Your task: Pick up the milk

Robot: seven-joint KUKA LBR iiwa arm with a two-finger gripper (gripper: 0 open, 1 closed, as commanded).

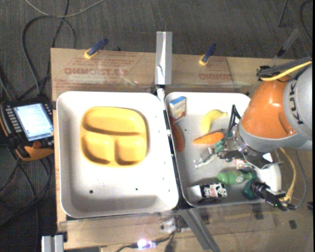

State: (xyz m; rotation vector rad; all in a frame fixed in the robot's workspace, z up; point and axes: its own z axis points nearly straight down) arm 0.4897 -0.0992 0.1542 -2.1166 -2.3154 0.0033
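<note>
- The desk (121,70) is a cardboard-looking sheet with red print, two clamps on its far edge, and two white bins side by side on it.
- Left bin (68,156) holds one big yellow tray (115,135) with three compartments, sitting toward the far side.
- Right bin (191,190) has all the small stuff, and the arm (275,114) comes in over its right side, the orange part covering that edge.
- The claw (216,152) hangs low over the middle of the right bin, just in front of the carrot. Its fingers look spread apart with nothing between them.
- Milk (178,108) is a small blue and white carton, upright in the far-left corner of the right bin, well apart from the claw.
- A banana (211,119) lies near the far middle, with the carrot (209,138) just in front of it.
- A green bottle (233,178) lies on its side near the front, beside a small dark can (212,191).
- Off the desk on the left sits a pendant (29,122) with a lit screen.
</note>
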